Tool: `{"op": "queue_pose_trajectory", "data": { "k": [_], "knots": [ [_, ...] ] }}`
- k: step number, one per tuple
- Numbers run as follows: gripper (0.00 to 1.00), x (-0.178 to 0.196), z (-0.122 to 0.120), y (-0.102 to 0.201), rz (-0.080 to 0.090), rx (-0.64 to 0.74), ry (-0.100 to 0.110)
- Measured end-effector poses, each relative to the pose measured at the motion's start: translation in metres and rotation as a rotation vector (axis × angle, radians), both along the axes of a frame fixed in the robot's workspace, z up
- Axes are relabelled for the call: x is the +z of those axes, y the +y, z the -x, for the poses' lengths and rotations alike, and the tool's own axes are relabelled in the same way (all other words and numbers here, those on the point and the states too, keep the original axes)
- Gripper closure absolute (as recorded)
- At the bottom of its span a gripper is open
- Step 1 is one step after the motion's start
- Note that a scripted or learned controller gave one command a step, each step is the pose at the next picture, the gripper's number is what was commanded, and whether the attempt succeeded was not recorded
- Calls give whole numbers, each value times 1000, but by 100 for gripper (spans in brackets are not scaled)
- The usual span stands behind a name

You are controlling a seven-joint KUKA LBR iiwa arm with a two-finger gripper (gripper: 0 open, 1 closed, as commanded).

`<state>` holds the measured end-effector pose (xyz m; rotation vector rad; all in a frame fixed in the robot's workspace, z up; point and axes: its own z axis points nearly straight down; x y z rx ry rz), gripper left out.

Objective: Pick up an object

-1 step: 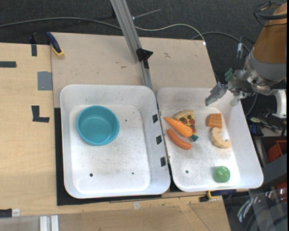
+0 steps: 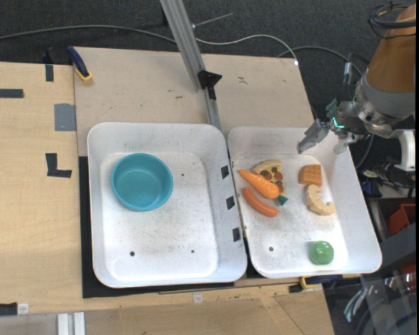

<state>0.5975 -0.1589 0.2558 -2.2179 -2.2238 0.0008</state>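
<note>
The right bin (image 2: pixel 265 144) holds several toy foods: an orange carrot (image 2: pixel 260 182), a hot dog (image 2: pixel 259 202), a pizza slice (image 2: pixel 271 168), an orange-brown piece (image 2: pixel 310 174), a curved bread piece (image 2: pixel 319 201) and a green ball (image 2: pixel 322 252). My gripper (image 2: pixel 327 137) hovers over the bin's upper right corner, above and right of the orange-brown piece. Its two fingers stand apart, open, with nothing between them.
The left bin (image 2: pixel 98 187) holds a teal bowl (image 2: pixel 142 181) at its left side. A metal pole (image 2: pixel 185 40) slants down to the seam between the bins. Cables run across the dark floor behind the bench.
</note>
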Motion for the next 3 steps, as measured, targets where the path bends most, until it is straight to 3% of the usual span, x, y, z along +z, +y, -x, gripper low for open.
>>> {"op": "queue_pose_trajectory", "data": {
  "k": [2, 3],
  "knots": [
    [0, -117, 8, 1, -1, 0, 7],
    [0, -168, 8, 1, 2, 0, -1]
  ]
}}
